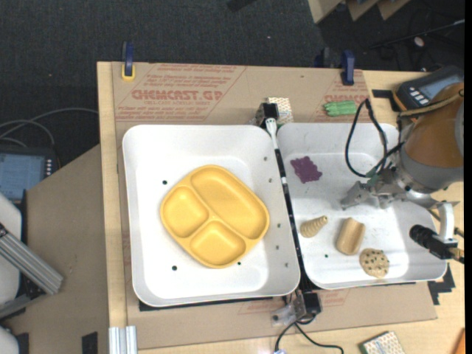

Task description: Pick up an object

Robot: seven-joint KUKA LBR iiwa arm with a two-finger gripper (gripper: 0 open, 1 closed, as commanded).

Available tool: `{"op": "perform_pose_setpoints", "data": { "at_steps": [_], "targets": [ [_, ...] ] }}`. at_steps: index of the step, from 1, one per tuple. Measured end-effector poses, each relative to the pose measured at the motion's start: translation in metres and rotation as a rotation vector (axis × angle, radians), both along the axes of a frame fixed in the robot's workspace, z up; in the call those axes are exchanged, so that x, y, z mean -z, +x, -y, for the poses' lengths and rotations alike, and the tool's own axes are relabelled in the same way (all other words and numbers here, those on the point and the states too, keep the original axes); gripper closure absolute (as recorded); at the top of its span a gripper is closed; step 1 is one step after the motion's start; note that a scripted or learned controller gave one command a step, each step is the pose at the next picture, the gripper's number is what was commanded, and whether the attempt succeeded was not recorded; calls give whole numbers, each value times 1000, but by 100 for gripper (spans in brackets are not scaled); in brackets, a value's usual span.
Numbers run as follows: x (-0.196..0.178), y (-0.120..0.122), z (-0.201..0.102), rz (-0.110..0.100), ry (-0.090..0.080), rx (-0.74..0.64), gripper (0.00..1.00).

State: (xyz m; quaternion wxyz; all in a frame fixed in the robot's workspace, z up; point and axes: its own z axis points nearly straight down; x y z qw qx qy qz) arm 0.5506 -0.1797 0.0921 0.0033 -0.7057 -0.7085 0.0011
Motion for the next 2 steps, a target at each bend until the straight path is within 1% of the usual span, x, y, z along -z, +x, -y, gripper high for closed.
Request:
{"op": "perform_pose_setpoints", "data": {
  "at_steps": [1,2],
  "targets": [
    [8,-63,-73,1,-1,3,0],
    [-3,-60,-70,10,-5,5,100]
  ]
}}
